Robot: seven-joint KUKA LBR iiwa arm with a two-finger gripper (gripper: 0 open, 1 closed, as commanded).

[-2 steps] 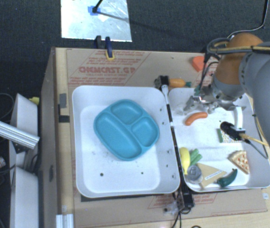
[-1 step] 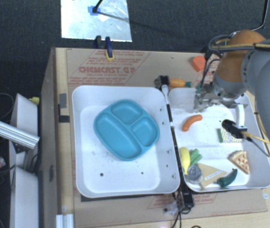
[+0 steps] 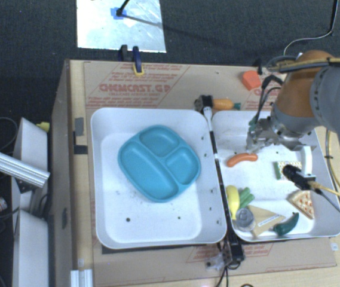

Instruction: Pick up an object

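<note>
Orange sausage (image 3: 242, 159) lay in the right bin (image 3: 331, 220), just below the gripper (image 3: 257, 137). Finger state: cannot tell. A good grasp likely meant descending straight, straddling its narrow middle.

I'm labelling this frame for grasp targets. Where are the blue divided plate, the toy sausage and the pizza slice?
blue divided plate (image 3: 158, 163): camera view, on its central ridge.
toy sausage (image 3: 242, 159): camera view, mid-length.
pizza slice (image 3: 303, 202): camera view, on its topping face.
</note>
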